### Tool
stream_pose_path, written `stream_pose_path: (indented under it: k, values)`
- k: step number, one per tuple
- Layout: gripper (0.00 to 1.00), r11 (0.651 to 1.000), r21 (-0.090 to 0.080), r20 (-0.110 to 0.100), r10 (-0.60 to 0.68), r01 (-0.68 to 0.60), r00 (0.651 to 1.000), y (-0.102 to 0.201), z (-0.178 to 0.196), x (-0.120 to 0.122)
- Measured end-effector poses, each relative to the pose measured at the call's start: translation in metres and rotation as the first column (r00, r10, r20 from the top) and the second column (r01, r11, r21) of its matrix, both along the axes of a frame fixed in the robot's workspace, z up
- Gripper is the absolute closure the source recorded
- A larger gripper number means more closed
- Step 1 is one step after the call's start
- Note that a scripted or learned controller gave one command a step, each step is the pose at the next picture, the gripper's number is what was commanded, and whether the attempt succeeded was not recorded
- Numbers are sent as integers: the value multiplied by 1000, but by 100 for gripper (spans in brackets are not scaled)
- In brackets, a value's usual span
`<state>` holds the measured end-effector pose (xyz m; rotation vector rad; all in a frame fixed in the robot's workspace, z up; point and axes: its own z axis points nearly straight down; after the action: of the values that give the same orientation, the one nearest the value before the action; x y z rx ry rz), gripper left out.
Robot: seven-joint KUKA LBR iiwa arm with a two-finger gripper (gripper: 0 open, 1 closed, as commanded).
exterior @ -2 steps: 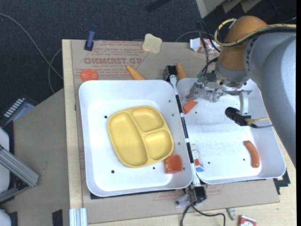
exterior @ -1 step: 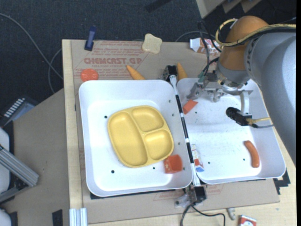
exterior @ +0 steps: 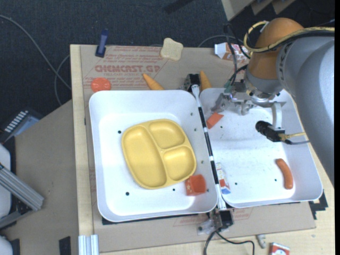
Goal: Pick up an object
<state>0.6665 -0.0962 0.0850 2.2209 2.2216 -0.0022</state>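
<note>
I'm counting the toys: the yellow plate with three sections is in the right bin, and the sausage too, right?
Not quite. The camera view shows the yellow three-section plastic plate in the left white bin. The orange-brown toy sausage does lie in the right white bin.

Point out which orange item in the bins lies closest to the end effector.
The small orange wedge at the right bin's left edge, just below the end effector.

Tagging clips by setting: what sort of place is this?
Probably a robotics lab bench: two white bins on a cardboard-covered bench, toy food like a sausage, loose cables on dark carpet.
</note>
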Motion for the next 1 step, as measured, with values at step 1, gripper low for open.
stream_pose_path:
  k: [1]
  values:
    - [0,1000,0,-1,0,0,1000,3,0,0]
